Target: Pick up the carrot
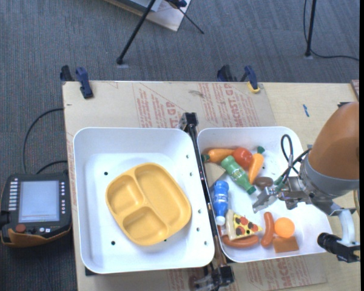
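Carrot point(255, 167) — right bin point(309, 252), among toys

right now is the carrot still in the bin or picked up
In the bin: the carrot lies among the toys in the right bin, apart from the gripper.

Arm point(337, 156) is reaching in from frame right, orange band at the right edge, wrist pointing left; gripper point(262, 197) is sitting lower right of centre.
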Motion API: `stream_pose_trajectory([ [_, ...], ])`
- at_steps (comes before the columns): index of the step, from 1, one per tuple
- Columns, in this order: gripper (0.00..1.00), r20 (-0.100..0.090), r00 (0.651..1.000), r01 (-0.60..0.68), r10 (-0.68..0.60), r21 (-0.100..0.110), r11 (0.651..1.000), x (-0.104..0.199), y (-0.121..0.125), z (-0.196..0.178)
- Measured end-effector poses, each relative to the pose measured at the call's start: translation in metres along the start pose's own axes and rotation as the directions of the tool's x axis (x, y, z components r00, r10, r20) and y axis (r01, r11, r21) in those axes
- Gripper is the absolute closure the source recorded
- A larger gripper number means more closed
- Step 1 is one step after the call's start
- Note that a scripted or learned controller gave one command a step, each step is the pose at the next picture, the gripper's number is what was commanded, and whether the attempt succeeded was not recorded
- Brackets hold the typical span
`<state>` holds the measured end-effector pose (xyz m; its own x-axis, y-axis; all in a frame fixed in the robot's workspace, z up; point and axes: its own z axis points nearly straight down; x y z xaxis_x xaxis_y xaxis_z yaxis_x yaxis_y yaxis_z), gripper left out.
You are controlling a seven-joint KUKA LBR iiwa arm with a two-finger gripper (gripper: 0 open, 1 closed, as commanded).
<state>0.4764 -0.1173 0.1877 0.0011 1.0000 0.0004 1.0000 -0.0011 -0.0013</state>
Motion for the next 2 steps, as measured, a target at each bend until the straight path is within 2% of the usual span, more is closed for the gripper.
stream_pose_trajectory([
  [1,0.00,-0.001,0.996,-0.087,0.087,0.002,0.996,-0.025,0.076,0.065],
  [2,0.00,-0.001,0.979,-0.203,0.203,0.001,0.979,-0.078,0.144,0.100],
])
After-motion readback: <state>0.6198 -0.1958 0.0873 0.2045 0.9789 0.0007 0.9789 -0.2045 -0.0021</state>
